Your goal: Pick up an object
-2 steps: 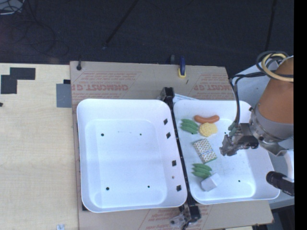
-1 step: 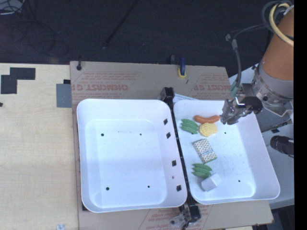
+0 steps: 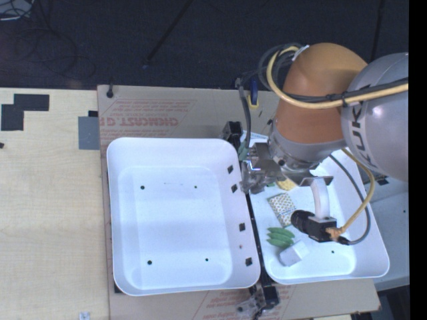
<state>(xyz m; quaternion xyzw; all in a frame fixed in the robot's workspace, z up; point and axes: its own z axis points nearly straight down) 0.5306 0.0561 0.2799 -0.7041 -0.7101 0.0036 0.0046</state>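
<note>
We see the gripper [image 3: 254, 170] at the right bin's [image 3: 363, 262] near-left edge, its grasp state something we cannot tell, while the green object [image 3: 279, 235] lies just below it, long axis running left-right.

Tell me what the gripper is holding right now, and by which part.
It cannot be told. The gripper sits at the right bin's left edge, under the arm's wrist. The green object and grey block lie loose in that bin.
</note>
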